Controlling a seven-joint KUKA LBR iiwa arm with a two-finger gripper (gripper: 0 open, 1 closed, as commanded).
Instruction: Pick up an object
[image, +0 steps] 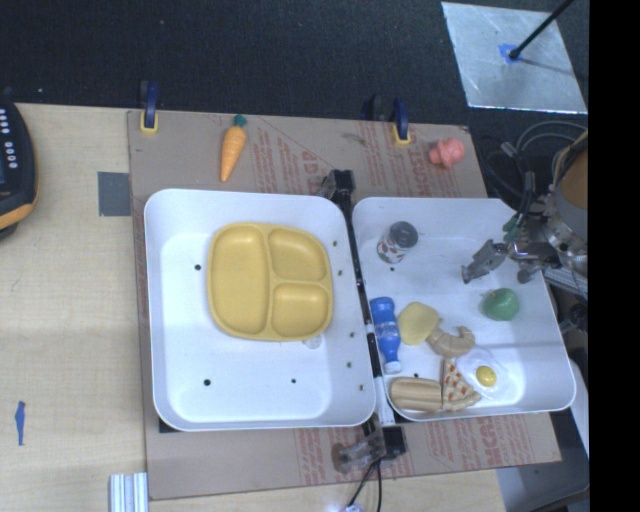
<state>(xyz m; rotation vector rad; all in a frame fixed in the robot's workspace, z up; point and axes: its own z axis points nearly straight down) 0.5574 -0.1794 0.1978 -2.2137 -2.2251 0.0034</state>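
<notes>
One gripper hung at the frame's right with its fingers apart and empty, the green ball lying just below-right of it.

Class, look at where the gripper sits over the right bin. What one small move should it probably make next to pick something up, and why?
Probably a short shift toward the green ball, then straight down. The gripper hovers in the right bin with nothing between its fingers, and the ball is the closest thing, lying apart from the crowded toy food along the bin's lower edge.
</notes>
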